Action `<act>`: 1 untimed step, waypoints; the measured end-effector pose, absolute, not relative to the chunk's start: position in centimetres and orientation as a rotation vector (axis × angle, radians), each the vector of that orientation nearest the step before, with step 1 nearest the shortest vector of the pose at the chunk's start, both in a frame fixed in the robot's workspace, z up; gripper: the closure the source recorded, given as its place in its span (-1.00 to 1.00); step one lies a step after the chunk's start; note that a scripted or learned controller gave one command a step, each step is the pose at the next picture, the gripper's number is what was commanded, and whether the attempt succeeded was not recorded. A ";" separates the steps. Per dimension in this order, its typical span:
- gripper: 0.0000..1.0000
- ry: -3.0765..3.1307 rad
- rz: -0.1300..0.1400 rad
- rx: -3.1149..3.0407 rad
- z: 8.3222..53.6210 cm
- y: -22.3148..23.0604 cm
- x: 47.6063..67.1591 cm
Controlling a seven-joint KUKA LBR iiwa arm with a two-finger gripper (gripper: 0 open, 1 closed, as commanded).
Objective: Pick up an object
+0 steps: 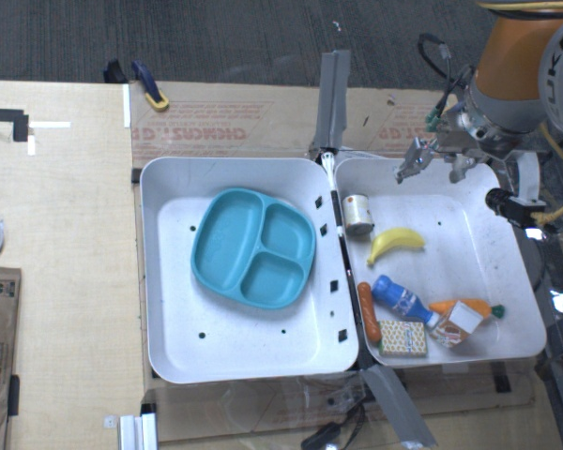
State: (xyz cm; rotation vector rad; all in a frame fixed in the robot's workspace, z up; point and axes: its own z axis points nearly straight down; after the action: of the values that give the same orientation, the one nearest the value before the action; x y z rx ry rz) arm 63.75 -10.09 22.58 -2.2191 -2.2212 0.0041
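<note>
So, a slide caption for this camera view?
Gripper above the right white bin of small items; divided blue plastic plate in the left.

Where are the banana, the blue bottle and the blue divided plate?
banana (396, 243): camera view, middle of its yellow curve.
blue bottle (403, 301): camera view, on its body.
blue divided plate (227, 228): camera view, bare floor of its largest compartment.

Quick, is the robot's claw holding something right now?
Gripper: holding nothing, up over the right bin's far edge, above the banana; open or shut cannot be told.
</note>
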 end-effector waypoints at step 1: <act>-1.00 -2.536 0.000 -1.859 25.3 -11.2 65.9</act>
State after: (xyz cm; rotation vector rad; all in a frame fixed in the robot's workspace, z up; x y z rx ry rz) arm 65.86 -11.24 25.31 -1.8587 -2.5357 0.0004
